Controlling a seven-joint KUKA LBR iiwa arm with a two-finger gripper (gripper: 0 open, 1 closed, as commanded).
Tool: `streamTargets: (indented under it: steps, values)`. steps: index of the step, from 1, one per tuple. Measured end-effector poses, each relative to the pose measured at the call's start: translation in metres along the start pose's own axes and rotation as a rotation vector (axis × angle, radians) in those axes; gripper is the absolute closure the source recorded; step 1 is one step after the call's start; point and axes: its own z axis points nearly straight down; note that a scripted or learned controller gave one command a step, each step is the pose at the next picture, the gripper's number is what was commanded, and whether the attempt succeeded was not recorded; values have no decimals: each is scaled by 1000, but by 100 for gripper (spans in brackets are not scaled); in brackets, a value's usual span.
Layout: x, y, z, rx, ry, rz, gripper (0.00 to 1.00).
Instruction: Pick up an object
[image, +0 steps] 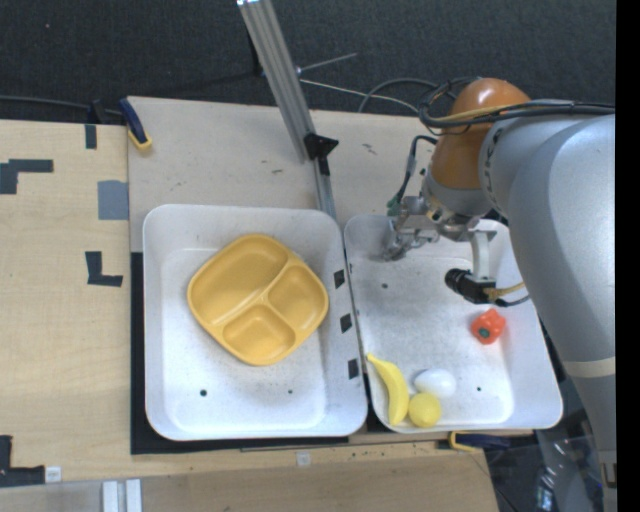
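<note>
Gripper (398, 240) low at far-left corner of right bin (400, 330), near the wall; open or closed: cannot tell, nothing visibly held. Orange-red toy (487, 326) on bin floor at right, well apart from gripper. Banana (390, 388), white egg-like piece (435, 381), yellow lemon-like ball (424, 409) clustered at near edge, ball touching banana. Yellow divided plate (258, 298) lying in left bin (170, 330).

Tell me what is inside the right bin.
In the right bin: a banana, a lemon, a white egg, an orange toy. The arm covers its far corner.
</note>
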Motion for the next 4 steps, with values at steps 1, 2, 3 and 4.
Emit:
streamTargets:
  steps: [1, 2, 3, 4]
  values:
    - [7, -1, -45, -16, 1, 1, 100]
    - [9, -6, -89, -16, 1, 1, 100]
    - [5, -5, -153, -18, 1, 1, 100]
    - [6, -4, -179, -15, 2, 1, 100]
